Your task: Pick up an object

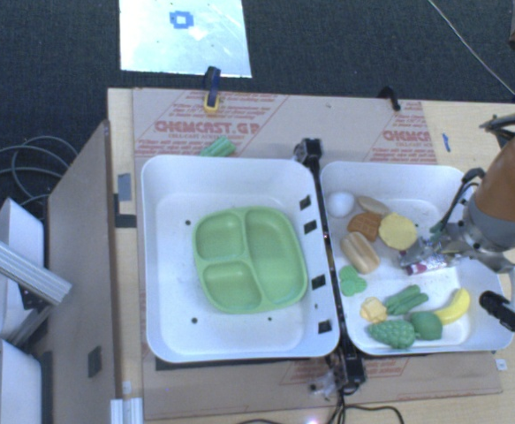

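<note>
The gripper point(419, 261), whose spread I could not tell, hung low in the right bin point(390, 173) just right of the hot dog bun point(359, 252), whose long axis ran diagonally toward it.

A pale wooden desk point(80, 237) carries a flat brown cardboard sheet with red print point(275, 117). On that sheet two shallow white plastic bins sit side by side, touching along a black clipped seam: the left bin point(173, 237) and the right bin point(420, 179). A yellow-and-blue clamp point(211, 91) grips the cardboard's far edge.
</note>
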### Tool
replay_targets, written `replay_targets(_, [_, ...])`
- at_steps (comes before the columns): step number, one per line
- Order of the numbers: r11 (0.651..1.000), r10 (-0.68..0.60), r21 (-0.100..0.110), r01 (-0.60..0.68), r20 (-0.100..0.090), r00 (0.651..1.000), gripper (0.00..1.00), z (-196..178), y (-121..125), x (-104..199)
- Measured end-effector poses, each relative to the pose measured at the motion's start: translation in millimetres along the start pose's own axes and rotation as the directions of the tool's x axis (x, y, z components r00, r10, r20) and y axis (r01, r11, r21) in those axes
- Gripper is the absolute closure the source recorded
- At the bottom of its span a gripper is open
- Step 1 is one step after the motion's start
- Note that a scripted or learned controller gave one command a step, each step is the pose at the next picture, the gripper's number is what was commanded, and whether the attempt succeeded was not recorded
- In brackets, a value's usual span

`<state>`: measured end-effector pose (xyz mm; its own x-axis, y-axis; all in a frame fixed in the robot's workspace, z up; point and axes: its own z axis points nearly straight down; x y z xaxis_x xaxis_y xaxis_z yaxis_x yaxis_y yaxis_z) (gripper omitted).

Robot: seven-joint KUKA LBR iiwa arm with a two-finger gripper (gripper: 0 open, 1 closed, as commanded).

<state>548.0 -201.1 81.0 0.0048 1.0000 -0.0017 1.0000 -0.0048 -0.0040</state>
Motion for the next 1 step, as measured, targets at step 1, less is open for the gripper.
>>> replay_targets(1, [1.000,-0.009,-0.007,0.009,0.000,1.000,1.00,-13.9,3.3,3.6])
